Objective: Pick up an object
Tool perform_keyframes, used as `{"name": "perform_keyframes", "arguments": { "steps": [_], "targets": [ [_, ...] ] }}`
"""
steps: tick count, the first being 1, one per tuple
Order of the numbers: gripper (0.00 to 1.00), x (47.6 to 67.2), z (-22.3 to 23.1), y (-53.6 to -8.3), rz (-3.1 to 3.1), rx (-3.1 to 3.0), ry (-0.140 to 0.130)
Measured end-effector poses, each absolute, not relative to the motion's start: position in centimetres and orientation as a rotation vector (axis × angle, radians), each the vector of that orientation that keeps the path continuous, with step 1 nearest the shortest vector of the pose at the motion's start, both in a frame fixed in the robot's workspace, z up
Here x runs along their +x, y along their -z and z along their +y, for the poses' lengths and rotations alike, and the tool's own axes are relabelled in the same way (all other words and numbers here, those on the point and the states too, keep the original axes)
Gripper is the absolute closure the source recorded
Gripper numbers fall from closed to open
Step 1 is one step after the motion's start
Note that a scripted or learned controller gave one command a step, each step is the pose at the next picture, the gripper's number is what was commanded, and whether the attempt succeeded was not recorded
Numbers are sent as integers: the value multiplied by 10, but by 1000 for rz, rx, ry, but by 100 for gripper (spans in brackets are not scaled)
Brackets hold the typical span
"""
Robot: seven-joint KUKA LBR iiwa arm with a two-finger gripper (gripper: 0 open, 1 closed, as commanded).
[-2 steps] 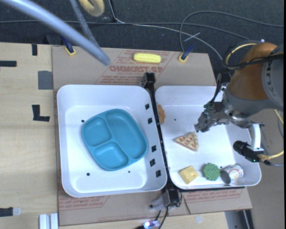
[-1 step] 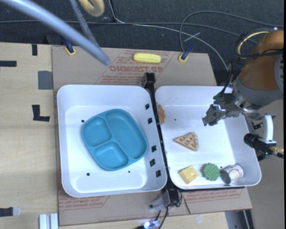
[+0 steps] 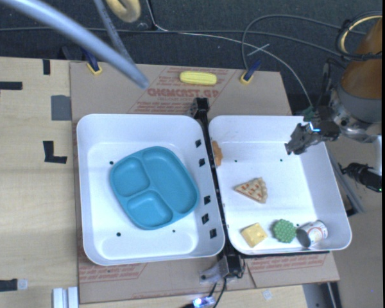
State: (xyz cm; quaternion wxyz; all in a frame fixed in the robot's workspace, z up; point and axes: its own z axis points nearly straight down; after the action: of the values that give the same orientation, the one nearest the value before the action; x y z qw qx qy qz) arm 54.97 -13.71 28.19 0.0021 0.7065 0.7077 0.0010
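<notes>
My gripper hangs over the right bin's far right wall, nothing between its fingers; whether they're parted I cannot tell. The waffle wedge lies mid-bin, well apart. Descend here and I risk clipping the wall or closing on air

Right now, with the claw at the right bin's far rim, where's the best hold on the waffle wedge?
Probably across the waffle wedge at its wide end, coming straight down. It lies flat on the right bin floor with open space all round, so the claw could likely straddle its two straight sides. The narrow tip offers less to pinch.
</notes>
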Motion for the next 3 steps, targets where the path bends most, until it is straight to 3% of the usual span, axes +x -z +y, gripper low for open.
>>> {"name": "perform_keyframes", "arguments": {
  "steps": [2,3],
  "targets": [
    [100,539,-39,-272,2229,2216,1],
    [100,543,16,-251,2229,2217,4]
  ]
}}
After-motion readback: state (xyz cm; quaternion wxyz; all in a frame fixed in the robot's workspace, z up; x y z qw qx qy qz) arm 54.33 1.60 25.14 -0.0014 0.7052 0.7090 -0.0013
